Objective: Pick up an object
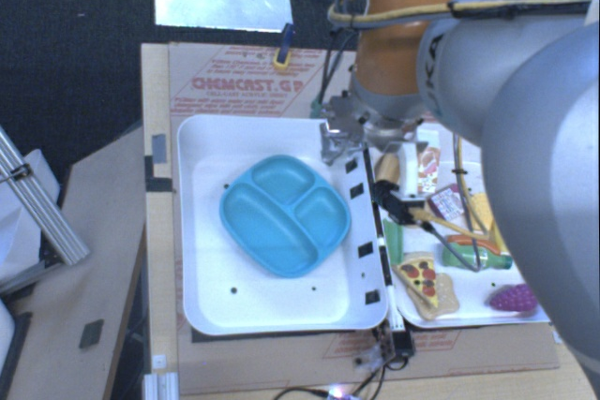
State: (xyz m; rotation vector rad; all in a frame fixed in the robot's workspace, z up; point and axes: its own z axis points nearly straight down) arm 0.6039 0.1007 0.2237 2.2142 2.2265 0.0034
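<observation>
The gripper (336, 143) is hovering at the left bin's (202, 229) back-right corner, above the blue divided plate (284, 214); its grasp cannot be told.

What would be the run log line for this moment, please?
gripper: above divider at far rim, fingers unclear | blue tray: left bin | pizza slice, grapes: right bin | pick: not seen
</observation>
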